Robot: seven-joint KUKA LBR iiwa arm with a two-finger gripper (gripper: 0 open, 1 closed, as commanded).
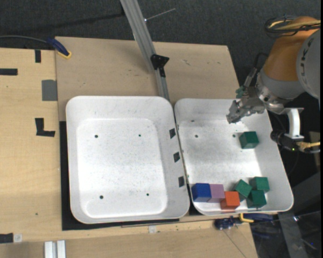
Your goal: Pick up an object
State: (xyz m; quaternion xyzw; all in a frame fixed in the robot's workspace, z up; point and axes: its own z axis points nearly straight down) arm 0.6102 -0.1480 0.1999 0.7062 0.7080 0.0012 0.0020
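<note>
White plastic bins side by side on a bench, blocks in the right-hand one, arm above its far rim.

The left bin [81, 160] offers broad bare floor from edge to edge. In the right bin [204, 155] the floor from 9 to 12 o'clock lies open; a blue cube [201, 192], lilac cube [217, 191], orange cube [231, 199] and three green cubes [252, 191] crowd the near rim at 5 to 6 o'clock, touching. A lone green cube [248, 140] sits apart at 2 o'clock, near the right wall. The gripper [235, 115] hangs at 1 o'clock, just beside that cube; it is dark and small, so I cannot tell how it stands, and nothing visible is in it.
</note>
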